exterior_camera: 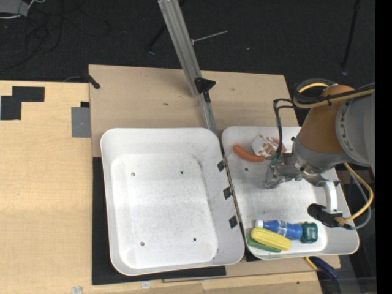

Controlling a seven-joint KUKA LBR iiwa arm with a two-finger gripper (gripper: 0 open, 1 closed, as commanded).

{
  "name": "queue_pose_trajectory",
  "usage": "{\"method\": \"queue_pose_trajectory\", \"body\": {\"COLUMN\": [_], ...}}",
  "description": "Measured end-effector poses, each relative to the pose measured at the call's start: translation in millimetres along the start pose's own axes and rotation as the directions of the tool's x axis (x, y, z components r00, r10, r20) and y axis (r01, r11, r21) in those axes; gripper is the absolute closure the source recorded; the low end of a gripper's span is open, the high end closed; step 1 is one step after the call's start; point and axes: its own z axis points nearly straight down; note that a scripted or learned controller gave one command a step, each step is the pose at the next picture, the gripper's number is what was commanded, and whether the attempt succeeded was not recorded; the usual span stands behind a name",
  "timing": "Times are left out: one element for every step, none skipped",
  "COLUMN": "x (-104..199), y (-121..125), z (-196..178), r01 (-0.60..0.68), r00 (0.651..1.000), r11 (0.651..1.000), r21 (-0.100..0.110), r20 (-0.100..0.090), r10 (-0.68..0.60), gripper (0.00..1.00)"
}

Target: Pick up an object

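From above, the pincer [274,177] hangs low over the middle of the right bin [278,207]; whether it is open or closed cannot be told. An orange sausage [247,154] lies near the bin's far edge, a corn cob [270,239] and blue bottle [288,229] at its near edge.

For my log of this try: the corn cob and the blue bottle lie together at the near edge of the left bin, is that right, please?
Not quite: the corn cob and the blue bottle do lie together at the near edge, but in the right bin, not the left one. The camera view shows them there, below the gripper, which is lowered into that same bin.
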Motion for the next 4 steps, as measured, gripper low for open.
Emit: {"method": "queue_pose_trajectory", "body": {"x": [-2, -3, -4, 51], "y": [1, -1, -1, 14], "z": [-63, -126, -135, -130], "r01": [0.009, 0.013, 0.014, 0.016], "r00": [1.0, 1.0, 1.0, 1.0], "r11": [1.0, 1.0, 1.0, 1.0], "r21": [-0.006, -0.007, -0.002, -0.001], "r20": [0.002, 0.003, 0.002, 0.0], "r10": [-0.009, -0.013, -0.014, -0.016], "gripper": [1.0, 1.0, 1.0, 1.0]}}
